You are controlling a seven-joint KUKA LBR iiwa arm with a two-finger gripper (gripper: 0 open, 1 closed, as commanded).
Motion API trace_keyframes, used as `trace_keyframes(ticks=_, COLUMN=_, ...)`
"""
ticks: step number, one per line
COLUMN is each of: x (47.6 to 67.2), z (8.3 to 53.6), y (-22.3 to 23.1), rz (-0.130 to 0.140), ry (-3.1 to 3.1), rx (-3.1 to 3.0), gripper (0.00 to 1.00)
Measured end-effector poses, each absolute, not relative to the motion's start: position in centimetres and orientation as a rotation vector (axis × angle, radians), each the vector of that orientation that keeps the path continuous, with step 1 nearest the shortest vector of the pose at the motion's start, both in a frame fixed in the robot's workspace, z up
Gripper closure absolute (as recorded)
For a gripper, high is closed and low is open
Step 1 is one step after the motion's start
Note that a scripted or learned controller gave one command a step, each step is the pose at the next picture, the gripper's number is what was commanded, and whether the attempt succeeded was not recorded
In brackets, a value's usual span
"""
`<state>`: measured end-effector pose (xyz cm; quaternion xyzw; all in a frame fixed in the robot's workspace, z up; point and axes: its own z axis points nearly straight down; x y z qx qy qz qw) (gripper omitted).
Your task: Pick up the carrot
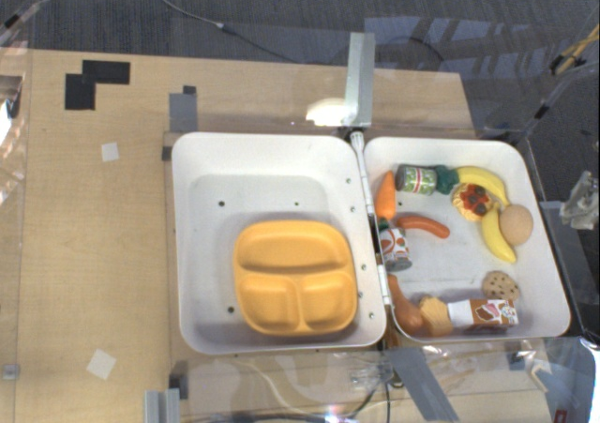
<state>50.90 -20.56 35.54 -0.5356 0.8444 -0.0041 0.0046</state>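
in the right-hand bin (534, 224), against its left wall, the carrot (385, 195) lies more or less lengthwise, its orange body just above a small can (395, 247) and beside a red sausage (424, 224). a green-labelled can (420, 179), a banana (492, 208), an egg (515, 223), a cookie (502, 286) and a bottle (469, 313) lying on its side share that bin. the left bin (202, 224) holds a yellow divided plate (294, 275). from where i stand, the job looks not yet begun: the carrot sits untouched among the other toys, nothing grips it. whether the arm's hand is apart or together i cannot tell. all of it is left: reaching in, closing on the carrot, lifting it out.
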Motion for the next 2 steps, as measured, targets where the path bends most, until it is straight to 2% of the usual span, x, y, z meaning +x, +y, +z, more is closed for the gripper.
trace_keyframes(ticks=1, x=48.7, z=21.9, y=-20.5, rz=0.006, ry=2.647, rx=-1.69, gripper=1.0)
trace_keyframes(ticks=2, x=49.0, z=32.2, y=-20.6, rz=-0.021, ry=2.553, rx=-1.814, gripper=1.0)
